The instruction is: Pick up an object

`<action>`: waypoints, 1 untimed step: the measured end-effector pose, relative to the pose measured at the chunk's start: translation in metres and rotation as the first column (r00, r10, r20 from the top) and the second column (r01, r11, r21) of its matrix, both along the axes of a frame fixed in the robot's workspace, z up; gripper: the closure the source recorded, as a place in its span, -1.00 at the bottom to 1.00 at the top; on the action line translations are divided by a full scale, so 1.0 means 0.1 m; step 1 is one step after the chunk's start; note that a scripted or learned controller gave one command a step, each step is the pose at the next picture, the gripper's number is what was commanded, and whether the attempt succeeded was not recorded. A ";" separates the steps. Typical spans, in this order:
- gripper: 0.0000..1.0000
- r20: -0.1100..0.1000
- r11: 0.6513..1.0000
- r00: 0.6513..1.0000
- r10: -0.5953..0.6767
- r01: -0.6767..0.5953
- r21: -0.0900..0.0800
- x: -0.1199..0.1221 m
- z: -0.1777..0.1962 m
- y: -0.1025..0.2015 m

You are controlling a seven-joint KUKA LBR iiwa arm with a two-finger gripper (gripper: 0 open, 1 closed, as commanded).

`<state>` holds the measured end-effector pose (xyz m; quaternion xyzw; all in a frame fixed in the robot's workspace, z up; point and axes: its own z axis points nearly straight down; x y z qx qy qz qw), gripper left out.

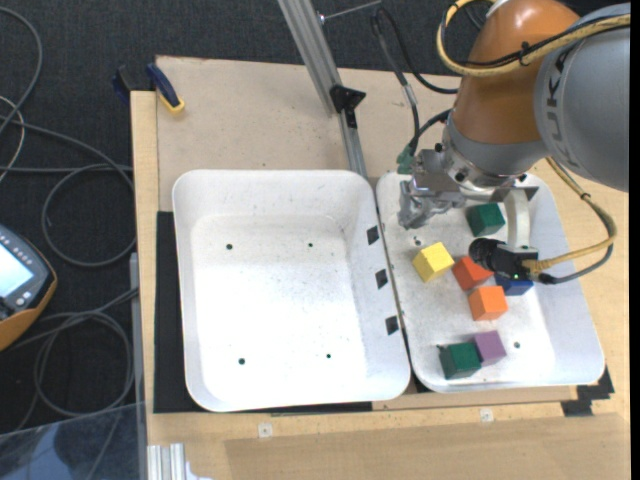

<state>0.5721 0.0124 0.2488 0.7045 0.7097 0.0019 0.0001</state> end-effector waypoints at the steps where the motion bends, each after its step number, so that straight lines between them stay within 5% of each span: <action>1: 1.00 0.000 1.000 1.000 0.000 0.000 0.000 -0.06 0.08 0.54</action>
